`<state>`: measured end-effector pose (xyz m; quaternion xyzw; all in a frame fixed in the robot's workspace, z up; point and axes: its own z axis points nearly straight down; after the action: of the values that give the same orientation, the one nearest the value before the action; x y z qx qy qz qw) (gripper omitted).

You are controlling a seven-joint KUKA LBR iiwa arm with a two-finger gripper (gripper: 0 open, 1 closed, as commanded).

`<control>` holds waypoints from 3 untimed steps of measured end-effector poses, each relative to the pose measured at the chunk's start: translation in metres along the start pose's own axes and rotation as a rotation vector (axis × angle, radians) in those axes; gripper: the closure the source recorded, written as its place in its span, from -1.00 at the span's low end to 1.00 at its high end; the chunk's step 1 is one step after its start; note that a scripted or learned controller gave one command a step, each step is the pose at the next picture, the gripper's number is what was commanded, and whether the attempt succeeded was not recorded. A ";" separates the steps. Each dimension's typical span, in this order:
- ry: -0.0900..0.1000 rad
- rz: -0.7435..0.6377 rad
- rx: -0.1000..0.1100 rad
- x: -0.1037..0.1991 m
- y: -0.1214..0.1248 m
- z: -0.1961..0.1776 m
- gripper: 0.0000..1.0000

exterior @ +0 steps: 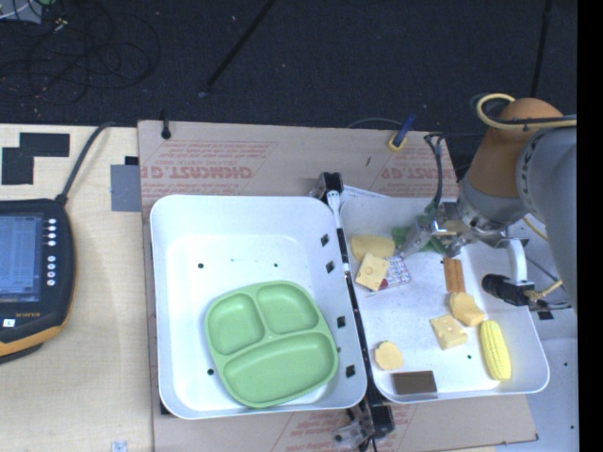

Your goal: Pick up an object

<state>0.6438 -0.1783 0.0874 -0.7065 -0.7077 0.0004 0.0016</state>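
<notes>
L to R: left bin [179,243] carries a green divided plate [271,343] lying flat in its lower half, well apart from the arm, so prob not the pick. Right bin [528,377] has the clutter. Nearest the divider, two cheese wedges [371,260] touch each other, w/ a small patterned packet [399,271] just beside them on the right. Lower down: a round yellow piece [387,355], a dark brown block [414,382] by the near rim, a small cheese cube [448,331]. Further right, an orange-brown stick [453,274], long axis running top-to-bottom of the view, w/ another yellow chunk [465,308] touching its lower end. Corn cob [496,349] lies near the right wall, long axis also roughly top-to-bottom, slightly tilted. Gripper [438,230] sits at the upper middle of the right bin, over something green [421,236] that I can't identify; whether anything is between its parts, or how wide it stands, can't tell, too small and cluttered. Key relation, as I judge it: the green thing is directly at the gripper, the packet and wedges lie just to its lower left, the stick just below and a bit right. If the stick is the target, a grip across its short axis, i.e. closing left-right in the view, looks best. Only one arm [528,172], reaching in from the right, so the right bin's things are all nearer than the plate.
</notes>
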 end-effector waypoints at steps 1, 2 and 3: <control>-0.005 0.002 -0.007 -0.037 0.001 -0.062 -1.00; 0.000 0.003 0.001 -0.011 -0.037 -0.068 -1.00; 0.000 0.001 0.000 0.006 -0.021 0.003 -1.00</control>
<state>0.6230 -0.1722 0.0843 -0.7070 -0.7072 0.0004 0.0014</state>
